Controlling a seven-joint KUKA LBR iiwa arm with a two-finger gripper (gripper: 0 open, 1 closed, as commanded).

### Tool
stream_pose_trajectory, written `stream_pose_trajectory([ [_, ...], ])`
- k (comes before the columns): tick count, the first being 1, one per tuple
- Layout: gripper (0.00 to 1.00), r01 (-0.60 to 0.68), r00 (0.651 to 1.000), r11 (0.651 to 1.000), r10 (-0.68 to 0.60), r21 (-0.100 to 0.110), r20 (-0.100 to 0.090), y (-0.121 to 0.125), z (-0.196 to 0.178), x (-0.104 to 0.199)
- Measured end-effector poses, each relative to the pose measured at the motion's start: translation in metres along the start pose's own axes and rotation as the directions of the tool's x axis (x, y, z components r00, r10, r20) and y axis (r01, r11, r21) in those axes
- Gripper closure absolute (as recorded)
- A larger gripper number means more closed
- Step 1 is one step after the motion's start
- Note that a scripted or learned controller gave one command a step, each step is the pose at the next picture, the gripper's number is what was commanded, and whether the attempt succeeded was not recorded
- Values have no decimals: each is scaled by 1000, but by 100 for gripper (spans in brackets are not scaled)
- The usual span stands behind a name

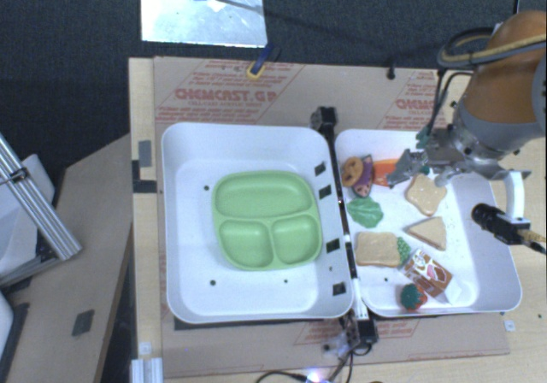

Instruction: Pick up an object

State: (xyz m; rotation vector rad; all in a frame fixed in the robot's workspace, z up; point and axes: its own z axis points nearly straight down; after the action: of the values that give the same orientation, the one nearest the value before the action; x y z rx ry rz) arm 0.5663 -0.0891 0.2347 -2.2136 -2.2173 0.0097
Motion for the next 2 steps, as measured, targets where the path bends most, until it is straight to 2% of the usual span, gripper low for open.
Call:
stream_pose_trajectory([
  [1, 0, 2, 1000, 1000, -2, -12, 1, 2, -6, 0],
  [2, 0, 0, 1000, 1000, 0, -8, 1, 2, 37, 6],
])
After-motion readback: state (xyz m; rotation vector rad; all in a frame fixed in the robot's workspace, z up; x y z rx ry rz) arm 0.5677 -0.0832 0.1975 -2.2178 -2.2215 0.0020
